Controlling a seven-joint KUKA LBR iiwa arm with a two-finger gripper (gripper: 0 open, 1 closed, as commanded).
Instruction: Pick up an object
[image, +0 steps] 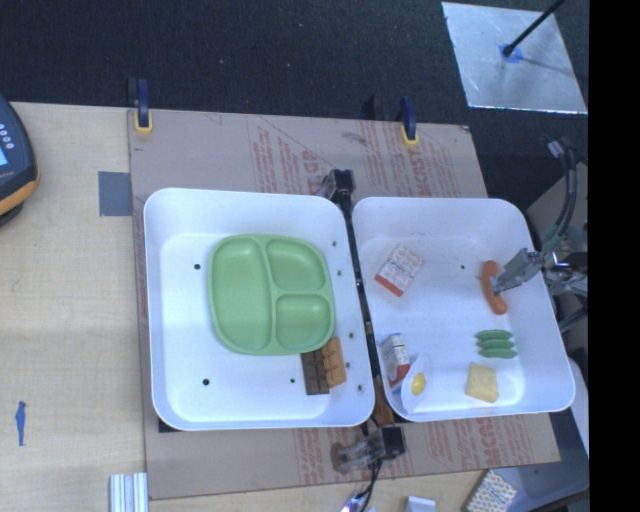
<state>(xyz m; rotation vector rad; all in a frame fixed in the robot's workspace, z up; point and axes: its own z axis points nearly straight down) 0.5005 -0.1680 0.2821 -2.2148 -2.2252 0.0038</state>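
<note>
A cardboard sheet (300, 160) covers my wooden bench, and two white bins sit on it side by side. Nearest the camera in the right bin (540, 400) lie a yellow cheese wedge (482, 382), a small red-labelled bottle (396, 356) and green pea pods (495, 344). The left bin (170, 390) holds a brown chocolate bar (323, 367) touching a green divided plate (270, 293). Farther back, a red-and-white packet (399, 269) lies flat. My gripper (512, 274) reaches in at the right rim, touching an orange sausage (492, 288); I cannot tell its state.
</note>
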